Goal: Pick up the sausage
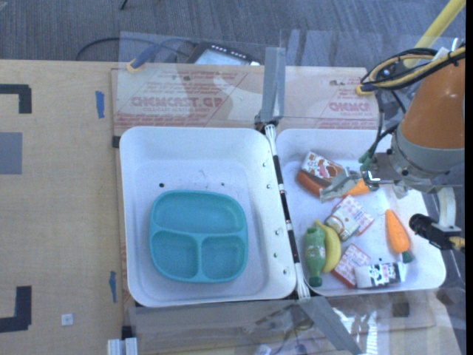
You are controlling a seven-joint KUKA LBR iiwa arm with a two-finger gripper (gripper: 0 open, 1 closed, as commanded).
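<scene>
A robotics laboratory test cell is shown. Two shallow white bins are mounted side by side on a plywood bench, which is marked with black and blue tape. Clear plastic sheeting is fixed behind the bins. Cables are routed along the arm. Grey carpet is laid beyond the bench. Toy food items serve as test objects.

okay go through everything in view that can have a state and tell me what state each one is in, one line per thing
gripper: down in the right bin, on the sausage's right end; grasp unclear
sausage: lying in the right bin, under a small carton
blue divided plate: flat in the left bin, nothing on it
banana: lying beside the green bottle
green bottle: lying on its side
carrot: lying loose by the right wall
milk carton: tipped on its side
</scene>
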